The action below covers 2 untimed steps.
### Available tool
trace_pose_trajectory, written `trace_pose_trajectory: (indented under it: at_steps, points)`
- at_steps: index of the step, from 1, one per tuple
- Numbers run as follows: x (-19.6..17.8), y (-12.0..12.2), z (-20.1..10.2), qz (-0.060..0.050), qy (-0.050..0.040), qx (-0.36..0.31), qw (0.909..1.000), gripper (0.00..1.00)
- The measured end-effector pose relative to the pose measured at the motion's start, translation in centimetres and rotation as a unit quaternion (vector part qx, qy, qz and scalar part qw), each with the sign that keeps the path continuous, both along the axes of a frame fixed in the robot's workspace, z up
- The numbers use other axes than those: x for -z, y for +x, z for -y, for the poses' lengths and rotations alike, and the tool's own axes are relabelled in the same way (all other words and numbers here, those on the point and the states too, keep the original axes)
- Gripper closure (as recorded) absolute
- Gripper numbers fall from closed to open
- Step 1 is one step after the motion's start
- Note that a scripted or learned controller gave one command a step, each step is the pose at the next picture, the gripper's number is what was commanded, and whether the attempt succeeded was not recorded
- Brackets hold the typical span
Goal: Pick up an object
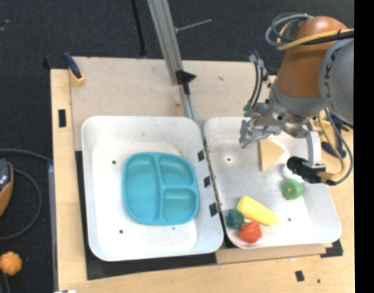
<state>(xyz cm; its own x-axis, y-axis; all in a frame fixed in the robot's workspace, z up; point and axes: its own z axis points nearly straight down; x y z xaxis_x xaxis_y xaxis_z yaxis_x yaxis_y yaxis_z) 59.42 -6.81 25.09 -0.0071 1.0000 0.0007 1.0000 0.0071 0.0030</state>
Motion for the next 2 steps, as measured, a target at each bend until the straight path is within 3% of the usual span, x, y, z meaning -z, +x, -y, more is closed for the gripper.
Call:
trace_pose_trajectory:
  at_steps: [2]
  points:
    - [-1.2,-0.9,-9.8,-0.001,0.0002,0.0,1.0,1.0]
